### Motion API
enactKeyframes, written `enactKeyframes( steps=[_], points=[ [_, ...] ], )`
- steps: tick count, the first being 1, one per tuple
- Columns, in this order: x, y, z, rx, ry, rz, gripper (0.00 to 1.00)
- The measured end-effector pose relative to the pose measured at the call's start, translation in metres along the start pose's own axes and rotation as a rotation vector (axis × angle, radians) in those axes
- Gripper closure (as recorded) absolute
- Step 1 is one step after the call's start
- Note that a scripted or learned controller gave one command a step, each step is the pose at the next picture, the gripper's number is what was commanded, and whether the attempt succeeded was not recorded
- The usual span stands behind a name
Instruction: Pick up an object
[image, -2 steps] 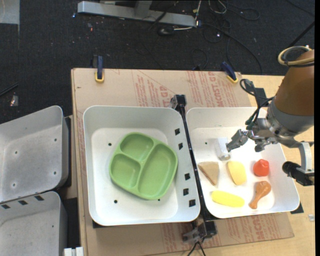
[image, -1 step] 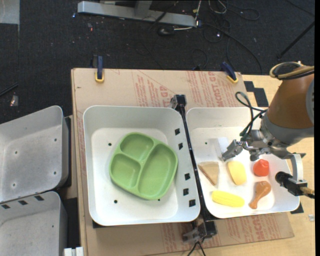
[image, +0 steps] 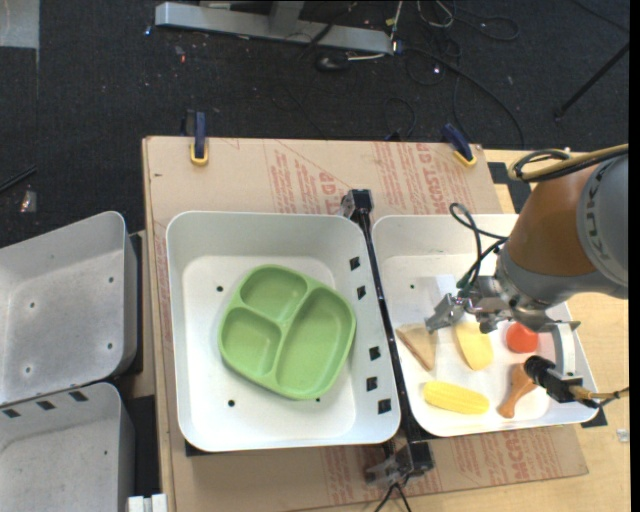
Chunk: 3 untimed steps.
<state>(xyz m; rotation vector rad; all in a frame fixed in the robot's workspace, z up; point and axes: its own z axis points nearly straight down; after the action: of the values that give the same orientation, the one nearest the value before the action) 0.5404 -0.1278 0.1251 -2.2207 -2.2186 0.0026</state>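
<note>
My gripper (image: 468, 312) hangs low over the right bin (image: 420, 235), reaching in from the right. Just below it lies a pale yellow chunk (image: 476, 351), and whether it touches the chunk I cannot tell. A tan wedge (image: 418, 346) lies to the left of the chunk. A yellow corn cob (image: 455, 398) rests near the bin's front wall. A red ball-like piece (image: 521, 338) sits to the right of the chunk, partly behind the wrist. A brown drumstick-shaped piece (image: 513, 391) lies at the front right.
The left bin (image: 190, 300) holds a green divided plate (image: 288, 330) at its middle. A black divider (image: 378, 310) runs between the two bins. The arm's grey and orange body (image: 565, 240) covers the right bin's far right side.
</note>
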Motion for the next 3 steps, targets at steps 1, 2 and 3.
enactKeyframes(
  steps=[1, 2, 3],
  points=[
    [0.0, 0.003, 0.029, -0.007, 0.001, 0.0, 0.0],
    [0.001, 0.006, 0.015, -0.019, 0.0, 0.001, 1.0],
    [0.004, 0.014, -0.044, -0.006, -0.002, -0.004, 1.0]
  ],
)
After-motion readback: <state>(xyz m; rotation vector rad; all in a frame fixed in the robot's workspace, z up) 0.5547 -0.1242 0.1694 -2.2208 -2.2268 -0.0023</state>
